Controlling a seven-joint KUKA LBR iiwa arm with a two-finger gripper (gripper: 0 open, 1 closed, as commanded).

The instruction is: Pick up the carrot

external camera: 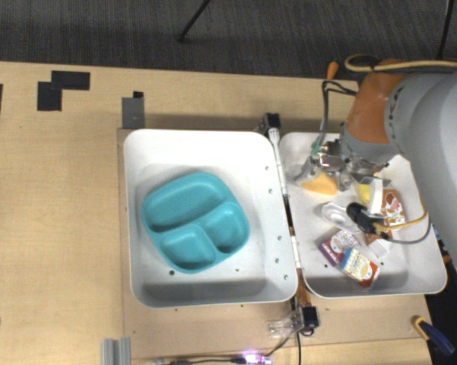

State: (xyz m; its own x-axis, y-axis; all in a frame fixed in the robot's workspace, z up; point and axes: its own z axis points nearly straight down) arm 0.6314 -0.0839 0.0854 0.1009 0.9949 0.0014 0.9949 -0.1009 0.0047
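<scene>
- Two white bins sit on the surface: the left bin (148,284) holds a teal plate (194,219).
- Pincer (336,164) hangs low over the right bin (414,276), upper-left corner; how wide it stands, cannot tell.
- Carrot (319,185), yellow-orange, lies just beneath it, long axis roughly left-right, narrow end toward the left bin.

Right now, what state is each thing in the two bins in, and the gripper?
Teal divided plate: right side up in the left bin, compartments empty.
Yellow wedge: lying in the right bin, beside the gripper.
Snack packet: lying flat near that bin's front.
Gripper: low over the wedge.
</scene>
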